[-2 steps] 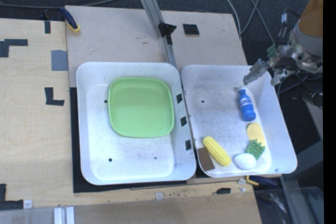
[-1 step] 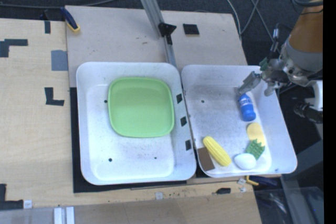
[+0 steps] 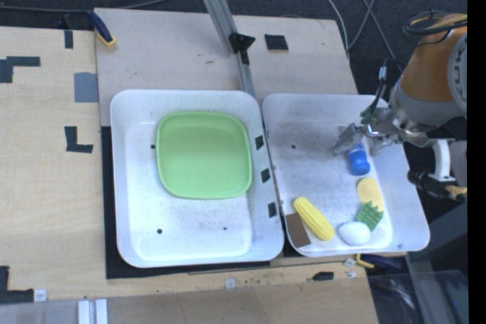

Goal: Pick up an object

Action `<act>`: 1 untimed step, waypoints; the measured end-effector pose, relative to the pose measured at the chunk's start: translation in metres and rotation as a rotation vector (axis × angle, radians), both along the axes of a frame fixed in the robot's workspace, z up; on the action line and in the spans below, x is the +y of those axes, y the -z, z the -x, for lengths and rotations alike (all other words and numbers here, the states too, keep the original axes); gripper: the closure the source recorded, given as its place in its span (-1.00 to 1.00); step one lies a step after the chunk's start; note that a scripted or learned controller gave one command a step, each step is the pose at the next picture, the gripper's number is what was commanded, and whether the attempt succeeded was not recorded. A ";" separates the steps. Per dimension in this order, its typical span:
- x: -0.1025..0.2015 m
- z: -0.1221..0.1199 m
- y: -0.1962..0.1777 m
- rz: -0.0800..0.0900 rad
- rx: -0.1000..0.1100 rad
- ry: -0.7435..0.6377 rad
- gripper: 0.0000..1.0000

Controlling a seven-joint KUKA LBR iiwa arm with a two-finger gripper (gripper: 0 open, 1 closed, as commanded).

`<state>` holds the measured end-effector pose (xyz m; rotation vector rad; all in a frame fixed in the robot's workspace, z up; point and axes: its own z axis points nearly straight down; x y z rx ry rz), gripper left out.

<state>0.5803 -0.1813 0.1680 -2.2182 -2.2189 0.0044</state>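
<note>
Table [image 3: 190, 49] of pale wood carries two shallow white bins side by side. The left white plastic bin [image 3: 129, 186] holds a square light-green plate [image 3: 203, 154] at its centre. The right white plastic bin [image 3: 304, 125] holds the small items, all toward its four to six o'clock rim: a yellow toy corn cob [image 3: 313, 218], a pale yellow oblong piece with a green leafy end [image 3: 370, 201], a white egg-shaped piece [image 3: 353, 232], and a small blue cylinder-like toy [image 3: 358, 162] at about three o'clock.

The grey arm with its orange band [image 3: 429, 83] reaches in from three o'clock, and the hand [image 3: 363, 134] hovers just at twelve o'clock of the blue toy; whether its fingers are spread or pressed together I cannot tell.

The blue toy seems the likely target. Its long axis appears to run roughly twelve to six o'clock, though it is too small to be sure. A good grasp would centre over it and close across the short width, descending straight to avoid nudging it into the yellow piece just below.
</note>
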 end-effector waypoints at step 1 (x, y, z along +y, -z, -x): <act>-0.009 0.002 0.047 0.001 -0.002 0.001 -1.00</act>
